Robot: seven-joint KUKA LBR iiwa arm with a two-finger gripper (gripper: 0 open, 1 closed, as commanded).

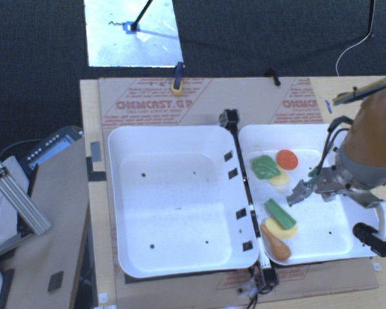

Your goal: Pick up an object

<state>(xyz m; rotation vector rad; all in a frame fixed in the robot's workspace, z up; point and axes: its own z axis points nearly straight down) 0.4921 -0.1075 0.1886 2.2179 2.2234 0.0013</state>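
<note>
A grey KUKA arm (367, 151) is reaching in from the right over the right-hand bin (326, 240), its gripper (297, 193) hanging low above the bin floor in what looks like the approach step of a pick — nothing is between the fingers, though how wide they are standing cannot be told from here. The toys are lying just left of the fingertips: a green leafy piece (264, 166) over a yellow one (279, 178), a red-orange round piece (287, 158) on the far side, and nearer the camera a green block (280, 214) resting against an orange carrot-like piece (276, 242). The next move is likely calling for a short shift left and a descent onto one item. The left-hand bin (176, 197) is sitting alongside.
</note>
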